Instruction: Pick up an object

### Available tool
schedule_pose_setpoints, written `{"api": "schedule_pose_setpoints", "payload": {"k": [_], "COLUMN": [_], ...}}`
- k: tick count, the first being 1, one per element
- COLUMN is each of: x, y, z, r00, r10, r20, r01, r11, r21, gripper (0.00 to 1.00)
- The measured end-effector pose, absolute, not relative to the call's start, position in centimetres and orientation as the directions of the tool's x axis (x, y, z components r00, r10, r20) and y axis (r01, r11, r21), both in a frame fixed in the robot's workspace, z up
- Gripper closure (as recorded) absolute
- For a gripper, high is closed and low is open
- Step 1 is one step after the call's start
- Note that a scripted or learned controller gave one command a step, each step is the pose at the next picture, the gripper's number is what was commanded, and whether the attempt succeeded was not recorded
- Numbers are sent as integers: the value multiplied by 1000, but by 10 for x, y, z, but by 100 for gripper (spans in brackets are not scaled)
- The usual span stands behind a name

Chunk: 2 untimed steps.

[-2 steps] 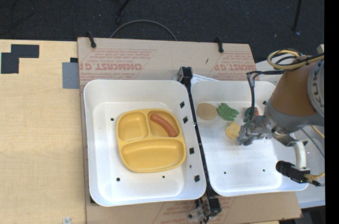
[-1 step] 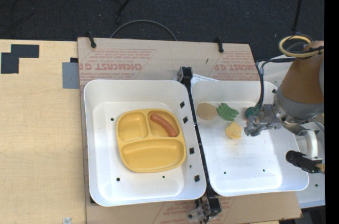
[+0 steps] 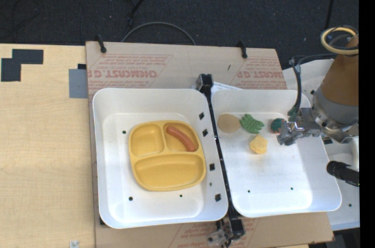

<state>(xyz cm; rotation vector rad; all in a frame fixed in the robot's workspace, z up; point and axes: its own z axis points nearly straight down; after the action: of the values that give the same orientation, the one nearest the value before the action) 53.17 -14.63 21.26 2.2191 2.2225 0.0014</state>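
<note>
tan piece (image 3: 229, 122), green piece (image 3: 252, 123), yellow piece (image 3: 258, 145) and round teal-red piece (image 3: 276, 124) lie in the right bin (image 3: 281, 194).

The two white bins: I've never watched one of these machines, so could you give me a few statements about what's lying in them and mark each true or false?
1. A yellow divided tray lies in the left bin. True.
2. A sausage lies in one of the tray's upper compartments. True.
3. The sausage lies in the right bin. False: it is on the tray in the left bin.
4. A green item lies between a tan one and the hand. True.
5. The small yellow item is lifted clear of the bin. False: it rests on the right bin's floor, beside the hand.
</note>
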Motion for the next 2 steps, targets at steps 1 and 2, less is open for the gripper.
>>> {"api": "schedule_pose_setpoints", "payload": {"k": [1, 2], "x": [528, 530], "y": [-139, -80], "z": [271, 257], "r00": [-2, -5], "r10": [1000, 1000], "r20": [-1, 3], "r01": [1000, 1000], "r11": [2, 5], "r21": [4, -4], "gripper": [100, 100]}}
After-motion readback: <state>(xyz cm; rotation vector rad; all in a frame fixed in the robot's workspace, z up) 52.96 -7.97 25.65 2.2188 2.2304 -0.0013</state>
